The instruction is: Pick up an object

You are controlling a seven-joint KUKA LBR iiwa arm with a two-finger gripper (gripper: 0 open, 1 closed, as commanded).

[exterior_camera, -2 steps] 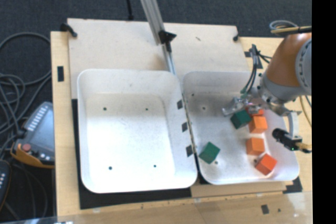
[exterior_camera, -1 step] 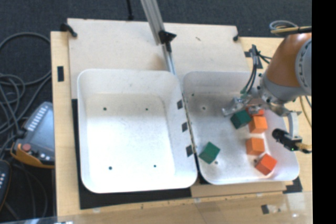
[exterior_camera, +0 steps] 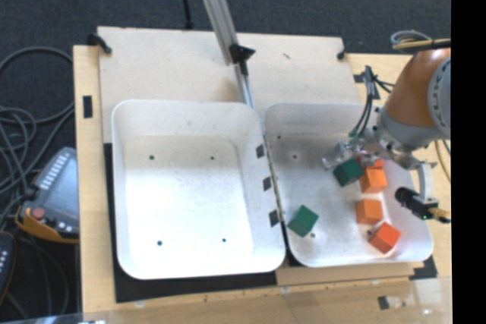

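While the arm [exterior_camera: 414,99] reaches in from the right over the right bin [exterior_camera: 304,129], its gripper [exterior_camera: 355,162] sits low against a dark green block [exterior_camera: 348,173]; whether it pinches that block cannot be told. An orange block [exterior_camera: 373,180] lies just beside, two more [exterior_camera: 369,209] [exterior_camera: 384,237] nearer the front, another green block [exterior_camera: 303,221] by the divider. The left bin [exterior_camera: 125,163] adjoins.

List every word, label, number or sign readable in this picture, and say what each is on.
No text can be read.
Handheld controller on the floor left of the bench: grey keys, any markings too small and blurred.
Green blocks, orange blocks, both white bins: no lettering seen.
Arm: no readable label or brand.
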